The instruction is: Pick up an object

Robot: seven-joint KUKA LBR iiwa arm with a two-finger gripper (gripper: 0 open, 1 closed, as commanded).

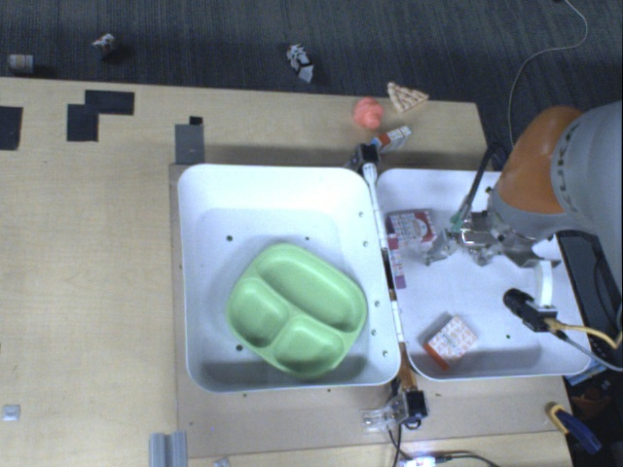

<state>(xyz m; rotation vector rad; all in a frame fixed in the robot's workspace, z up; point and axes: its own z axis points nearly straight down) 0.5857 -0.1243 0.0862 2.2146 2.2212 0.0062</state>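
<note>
Counter (88, 290) carries two white bins. Left bin (209, 197) holds a green divided tray (297, 306). Right bin (506, 353): arm (565, 178) low over its upper middle, hand (465, 236) just beside a small red-white packet (411, 228); can't tell its opening or any hold. Orange-white box (450, 340) lies near the front.

Mounted above the counter (88, 290), looking down at a slant. Takes in both white bins whole: the left bin (200, 261) near mid-frame, the right bin (487, 348) toward the right side. Far enough back to include the counter's far edge and a strip of dark carpet (224, 17) along the top. Faces so that the arm (565, 173) enters from the right. Near edge of the counter cut off at the bottom of the frame.
</note>
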